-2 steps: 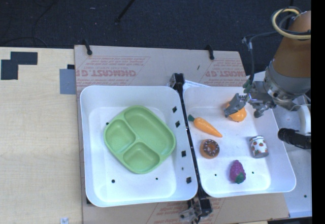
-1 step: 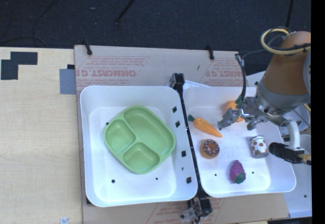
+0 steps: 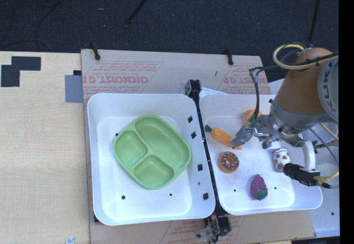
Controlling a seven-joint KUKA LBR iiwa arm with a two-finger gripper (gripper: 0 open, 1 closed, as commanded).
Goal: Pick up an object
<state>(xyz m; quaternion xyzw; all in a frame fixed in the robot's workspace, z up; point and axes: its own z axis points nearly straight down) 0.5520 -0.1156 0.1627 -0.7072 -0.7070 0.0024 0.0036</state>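
Observation:
My gripper [image 3: 243, 139] hangs low in the right bin [image 3: 235, 105], just right of an orange toy carrot [image 3: 221, 136] and close to its right end. Whether it touches the carrot I cannot tell. A brown toy donut [image 3: 228, 162] lies just below the gripper. A purple bunch of toy grapes [image 3: 258, 187] sits near the bin's front. A small white spotted object [image 3: 280, 158] rests under the wrist. Another orange piece [image 3: 252, 115] peeks out behind the gripper, partly hidden by it.
The left bin [image 3: 105, 126] holds a green divided plate [image 3: 151, 151]. A black divider [image 3: 200, 143] separates the two bins. The arm's grey and orange body [image 3: 301, 93] covers the right bin's far right corner, and a black cable fitting [image 3: 301, 174] lies over its right side.

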